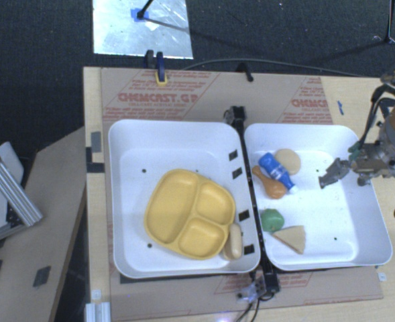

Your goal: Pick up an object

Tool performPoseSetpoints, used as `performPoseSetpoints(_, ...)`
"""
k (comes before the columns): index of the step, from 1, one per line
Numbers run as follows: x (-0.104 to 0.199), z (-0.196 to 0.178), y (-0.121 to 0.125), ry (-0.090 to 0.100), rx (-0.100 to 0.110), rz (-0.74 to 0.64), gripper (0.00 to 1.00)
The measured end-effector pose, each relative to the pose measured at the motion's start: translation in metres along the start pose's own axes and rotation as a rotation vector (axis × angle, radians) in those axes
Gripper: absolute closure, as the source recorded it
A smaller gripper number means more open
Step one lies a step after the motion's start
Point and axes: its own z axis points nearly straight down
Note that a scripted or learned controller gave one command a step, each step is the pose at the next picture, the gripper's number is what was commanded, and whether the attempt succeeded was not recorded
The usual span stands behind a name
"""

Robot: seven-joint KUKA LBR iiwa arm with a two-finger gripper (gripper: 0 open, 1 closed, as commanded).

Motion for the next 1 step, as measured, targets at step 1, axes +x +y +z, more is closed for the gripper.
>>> performPoseSetpoints(1, 0.0003, -0.0053, 0.0021, -0.002, -0.011, -0.003, 0.0)
